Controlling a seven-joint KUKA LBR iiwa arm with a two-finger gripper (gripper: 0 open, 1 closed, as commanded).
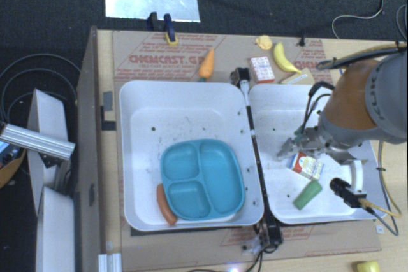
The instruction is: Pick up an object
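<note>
Your gripper, whose state I cannot tell, hovers beside the small carton: likely light and crushable, so pinch its flat sides gently.

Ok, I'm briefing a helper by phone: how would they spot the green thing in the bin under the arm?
Start at the right-hand white bin, the one the gripper reaches into. Near its front edge lies a green block, tilted, just below a small red and white carton. It is the one plain green item there.
</note>
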